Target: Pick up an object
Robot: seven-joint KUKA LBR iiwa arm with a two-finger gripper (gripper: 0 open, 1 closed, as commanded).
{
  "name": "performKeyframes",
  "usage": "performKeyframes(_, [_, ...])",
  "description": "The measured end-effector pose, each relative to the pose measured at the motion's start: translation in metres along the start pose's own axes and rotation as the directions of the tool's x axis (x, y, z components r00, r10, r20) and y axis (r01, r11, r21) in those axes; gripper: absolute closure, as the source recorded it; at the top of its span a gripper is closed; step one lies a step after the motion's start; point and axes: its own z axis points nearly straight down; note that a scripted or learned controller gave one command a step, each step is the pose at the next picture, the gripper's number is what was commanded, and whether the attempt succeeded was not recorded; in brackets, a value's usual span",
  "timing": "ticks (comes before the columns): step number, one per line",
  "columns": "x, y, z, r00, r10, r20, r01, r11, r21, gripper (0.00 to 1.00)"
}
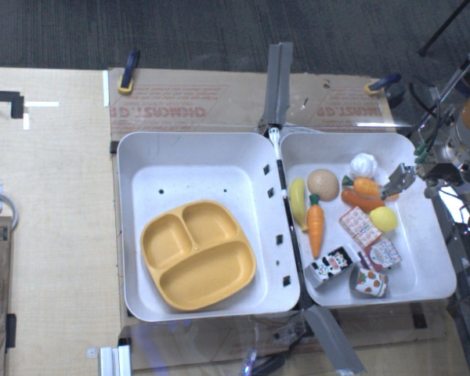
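Jaws [397, 181] above right bin [431, 288], beside orange toy [363, 187], whether apart or together unclear

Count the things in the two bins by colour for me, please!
Yellow: 3, divided plate, banana, lemon
Orange: 2, carrot, second carrot
Tan: 1, potato
White: 1, white lump
Printed packs: 4, cartons
Total: 11

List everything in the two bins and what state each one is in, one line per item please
gripper: over the right bin, above the toys, holding nothing visible
yellow divided plate: flat in the left bin, nothing on it
toy carrot: lying lengthwise, leaf end up
banana: lying along the right bin's left wall
lemon: resting among the cartons
cow-print carton: tipped on its side
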Motion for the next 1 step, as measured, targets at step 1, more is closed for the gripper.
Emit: performKeyframes(1, [0.0298,0.0414,0.1220,0.998,0.068,0.000,-0.068,0.998,0.000,0.00])
